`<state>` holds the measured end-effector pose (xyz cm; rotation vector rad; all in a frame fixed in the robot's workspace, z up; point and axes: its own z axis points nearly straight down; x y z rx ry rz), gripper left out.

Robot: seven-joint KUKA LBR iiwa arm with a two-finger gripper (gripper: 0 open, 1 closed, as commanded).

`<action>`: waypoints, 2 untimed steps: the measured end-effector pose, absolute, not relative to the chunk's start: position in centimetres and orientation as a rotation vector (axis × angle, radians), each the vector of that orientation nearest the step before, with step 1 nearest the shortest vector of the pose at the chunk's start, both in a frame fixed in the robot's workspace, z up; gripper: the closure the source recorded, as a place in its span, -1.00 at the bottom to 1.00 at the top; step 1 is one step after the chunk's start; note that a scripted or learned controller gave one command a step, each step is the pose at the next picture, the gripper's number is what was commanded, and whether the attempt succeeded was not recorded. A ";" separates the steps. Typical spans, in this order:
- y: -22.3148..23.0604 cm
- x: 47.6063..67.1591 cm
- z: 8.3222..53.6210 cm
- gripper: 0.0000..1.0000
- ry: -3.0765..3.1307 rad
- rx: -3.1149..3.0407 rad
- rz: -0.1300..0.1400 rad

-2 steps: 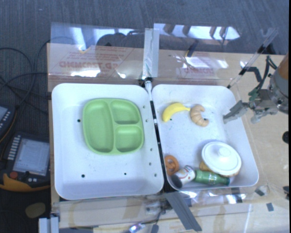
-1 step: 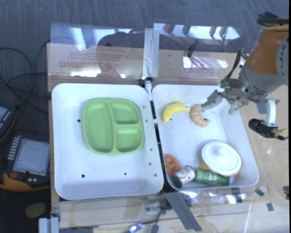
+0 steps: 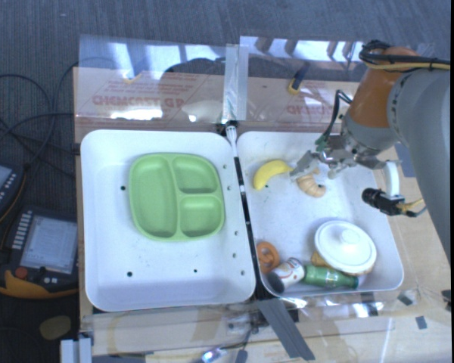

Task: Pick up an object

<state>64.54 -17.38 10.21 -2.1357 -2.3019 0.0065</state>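
Observation:
My gripper hangs low over the back of the right bin, its fingers spread open. A small tan croissant-like piece lies just below and between the fingertips, not gripped. A yellow banana rests to the left of the gripper. Nearer the front sit a white lidded bowl, a green bottle lying on its side, a small can and an orange pretzel-like piece.
The left bin holds a green divided plate. Clear plastic walls rise behind both bins. The arm's grey body and orange band fill the right back corner. Cables and a tablet lie on the floor at left.

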 end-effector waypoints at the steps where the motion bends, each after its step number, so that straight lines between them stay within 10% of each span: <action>1: -17.7 65.8 8.8 -1.00 -2.214 -2.235 -0.004; 2: -17.7 65.9 9.9 1.00 -2.222 -2.234 -0.001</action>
